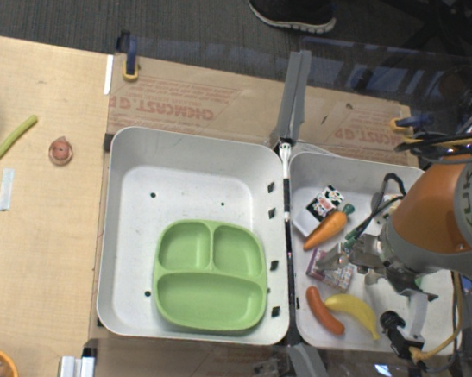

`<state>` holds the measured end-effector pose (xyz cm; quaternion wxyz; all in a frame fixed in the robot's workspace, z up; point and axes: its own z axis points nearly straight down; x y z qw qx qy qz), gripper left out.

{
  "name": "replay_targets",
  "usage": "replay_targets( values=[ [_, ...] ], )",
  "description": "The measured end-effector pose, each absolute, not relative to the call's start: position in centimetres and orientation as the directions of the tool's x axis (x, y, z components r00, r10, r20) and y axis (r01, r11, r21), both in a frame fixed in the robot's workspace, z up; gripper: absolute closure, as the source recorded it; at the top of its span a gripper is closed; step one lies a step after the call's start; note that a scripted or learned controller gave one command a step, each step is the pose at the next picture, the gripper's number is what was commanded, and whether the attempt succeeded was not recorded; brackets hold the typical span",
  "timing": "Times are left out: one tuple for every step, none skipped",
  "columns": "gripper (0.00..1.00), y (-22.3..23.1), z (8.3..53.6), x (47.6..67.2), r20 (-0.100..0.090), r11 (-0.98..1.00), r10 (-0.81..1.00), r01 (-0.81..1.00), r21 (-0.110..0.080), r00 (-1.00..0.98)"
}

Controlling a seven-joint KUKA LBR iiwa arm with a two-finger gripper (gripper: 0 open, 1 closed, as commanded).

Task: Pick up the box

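Small black-and-white box [324,203], upright beside the carrot [326,228].

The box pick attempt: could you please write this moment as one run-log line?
arm: over right bin | tool: at box, grip unclear | nearby: carrot, sausage, banana | left bin: green plate

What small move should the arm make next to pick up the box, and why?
Probably lower the gripper slightly onto the small patterned box. It sits at the box's upper edge in the right bin, with the carrot close above, and nothing shows between its fingers.
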<state>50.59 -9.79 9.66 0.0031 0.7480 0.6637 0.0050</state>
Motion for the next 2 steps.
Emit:
replay_targets(
  values=[
    [1.00, -9.95, 10.57, 50.59, 0.002, -0.123, 0.992, 0.992, 0.011, 0.123],
    [0.00, -9.95, 10.57, 50.58, 0.002, -0.123, 0.992, 0.992, 0.011, 0.123]
  ],
)
